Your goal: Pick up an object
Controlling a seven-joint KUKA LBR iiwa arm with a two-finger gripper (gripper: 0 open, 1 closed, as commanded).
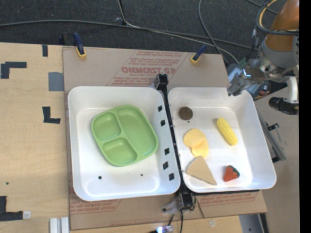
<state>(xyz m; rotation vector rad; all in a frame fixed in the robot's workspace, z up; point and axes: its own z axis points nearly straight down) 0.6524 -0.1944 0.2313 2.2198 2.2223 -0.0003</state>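
Corn [226,131] below pincer [236,88], apart

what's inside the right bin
In the right bin: a brown round piece, a corn cob, two overlapping yellow discs, a tan wedge and a red strawberry. The upper disc covers part of the lower one.

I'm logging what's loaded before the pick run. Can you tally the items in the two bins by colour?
Green: 1, the divided plate in the left bin
Yellow: 2, the corn cob and the pale yellow piece
Brown: 1, the round disc
Tan: 1, the wedge
Red: 1, the strawberry
Total: 6, with 5 of them in the right bin
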